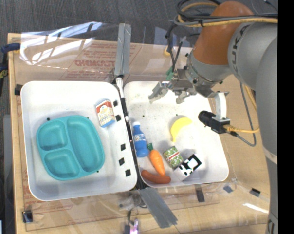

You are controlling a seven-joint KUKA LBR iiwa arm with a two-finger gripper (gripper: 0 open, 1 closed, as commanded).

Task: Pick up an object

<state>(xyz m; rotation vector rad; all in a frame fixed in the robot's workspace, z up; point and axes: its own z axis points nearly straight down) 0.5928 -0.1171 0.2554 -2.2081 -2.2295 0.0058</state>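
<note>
My gripper (169, 95) hangs open over the far part of the right bin (215, 150), with nothing between its fingers. Below it in that bin lies a yellow banana (180, 127). Toward the near edge are a blue bottle (139, 140), an orange carrot (157, 162), a reddish-brown sausage (156, 177), a small green and red can (172, 156) and a black-and-white patterned cube (190, 164). The gripper touches none of them.
The left bin (30, 96) holds a teal divided plate (69, 145) and a small red-and-white labelled pack (104, 113) near the divider. A ridge with black clips (123, 145) separates the bins. The arm comes in from the right, above the right bin's far corner.
</note>
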